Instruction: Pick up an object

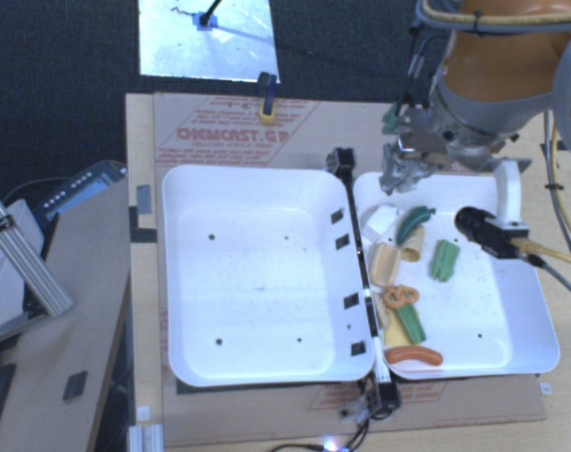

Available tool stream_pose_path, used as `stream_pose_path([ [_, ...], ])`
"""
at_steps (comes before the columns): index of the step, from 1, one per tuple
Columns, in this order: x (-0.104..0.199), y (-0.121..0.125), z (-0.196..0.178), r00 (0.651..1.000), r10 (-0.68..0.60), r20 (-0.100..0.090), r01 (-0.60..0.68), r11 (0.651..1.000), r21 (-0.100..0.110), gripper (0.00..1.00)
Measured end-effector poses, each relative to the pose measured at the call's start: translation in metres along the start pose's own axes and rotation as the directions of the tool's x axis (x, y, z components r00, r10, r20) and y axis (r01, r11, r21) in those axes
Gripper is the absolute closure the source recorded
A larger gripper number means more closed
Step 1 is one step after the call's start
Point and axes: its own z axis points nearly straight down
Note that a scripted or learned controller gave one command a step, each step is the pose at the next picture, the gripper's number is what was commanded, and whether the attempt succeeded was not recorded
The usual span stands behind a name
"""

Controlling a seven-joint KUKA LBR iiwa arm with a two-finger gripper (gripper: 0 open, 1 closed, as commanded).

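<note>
Standing beside the table, I am seeing that the task is not done yet: every object is lying in the right bin, and nothing is sitting between the fingers of the end effector.

Nearest to me, at the front edge of that bin, an orange sausage-shaped piece is lying flat. Just behind it a green piece is resting, touching an orange ring-like piece. Further back a tan block is lying close to the divider between the two bins, and a green ribbed piece is lying apart from it, more to the middle. Behind these, a dark green curved piece is leaning over a pale piece, with a white piece just beside. The left bin is showing bare white floor.

Farthest from me, the end effector is hanging over the back corner of the right bin, near the white piece and the dark green one, but I am not seeing it touch them. Whether its fingers are apart or together, I cannot tell; they are too small and blurred.

In my judgement the descent, the closing and the lifting are all remaining.
</note>
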Motion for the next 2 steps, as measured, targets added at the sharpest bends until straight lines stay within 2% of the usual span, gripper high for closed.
stream_pose_path([
  [1, 0.047, 0.018, 0.025, 1.0, -0.008, -0.001, 0.008, 1.0, 0.002, 1.0],
  [2, 0.038, 0.009, -0.011, 1.0, -0.004, -0.001, 0.004, 1.0, -0.002, 1.0],
])
